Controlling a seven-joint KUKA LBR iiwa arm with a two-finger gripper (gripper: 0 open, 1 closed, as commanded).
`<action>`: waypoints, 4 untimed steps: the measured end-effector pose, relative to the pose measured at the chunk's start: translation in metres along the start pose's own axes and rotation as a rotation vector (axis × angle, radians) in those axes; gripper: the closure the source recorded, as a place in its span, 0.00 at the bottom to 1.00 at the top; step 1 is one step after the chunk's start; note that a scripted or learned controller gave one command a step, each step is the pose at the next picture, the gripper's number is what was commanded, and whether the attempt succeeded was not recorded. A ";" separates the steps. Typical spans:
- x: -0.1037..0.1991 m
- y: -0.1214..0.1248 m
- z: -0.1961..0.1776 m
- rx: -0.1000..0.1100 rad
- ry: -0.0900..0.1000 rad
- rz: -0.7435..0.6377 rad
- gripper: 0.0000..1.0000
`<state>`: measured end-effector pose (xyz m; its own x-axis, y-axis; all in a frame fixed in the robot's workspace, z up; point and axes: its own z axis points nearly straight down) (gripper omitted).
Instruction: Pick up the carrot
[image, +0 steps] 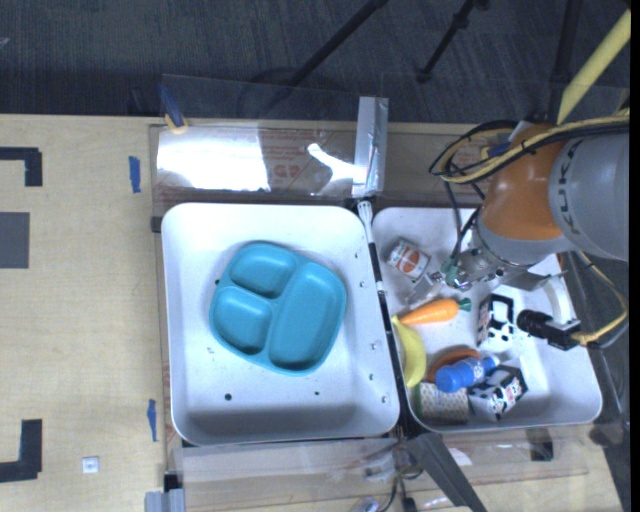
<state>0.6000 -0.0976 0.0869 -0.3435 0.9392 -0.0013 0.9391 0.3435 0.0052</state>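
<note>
From my seat at the feed, the carrot (433, 313) lies in the right bin (585, 400), close to that bin's left wall and roughly midway along it. It rests on its side, orange, with its blunt end toward the middle of the bin and a bit of green at that end. Just below the carrot, along the same wall, lies a banana (410, 352). Up from the carrot sits a small can (406, 258), tilted. Below and to the right of the carrot I see a blue bottle (462, 376) lying across an orange-brown bowl (452, 357), and next to those a black-and-white cube (500, 390). A second black-and-white piece (497, 322) stands to the right of the carrot.

The arm (560, 195) comes in from the right, its orange band above the upper part of the right bin. The gripper (462, 272) sits just above and to the right of the carrot's green end, near it; whether it touches the carrot I cannot make out. I cannot tell whether the jaws are open or closed, and I see nothing held between them.

To the left of the carrot, across the wall, the left bin (200, 400) holds a blue divided plate (279, 306), lying at a slant.
</note>
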 end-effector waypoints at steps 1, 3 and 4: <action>0.036 -0.047 -0.098 0.003 0.001 -0.143 0.00; 0.010 -0.040 -0.024 -0.007 -0.008 -0.267 1.00; 0.029 -0.007 -0.099 0.001 0.000 -0.408 1.00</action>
<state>0.5830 -0.0729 0.1854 -0.6876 0.7261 -0.0031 0.7261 0.6876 0.0035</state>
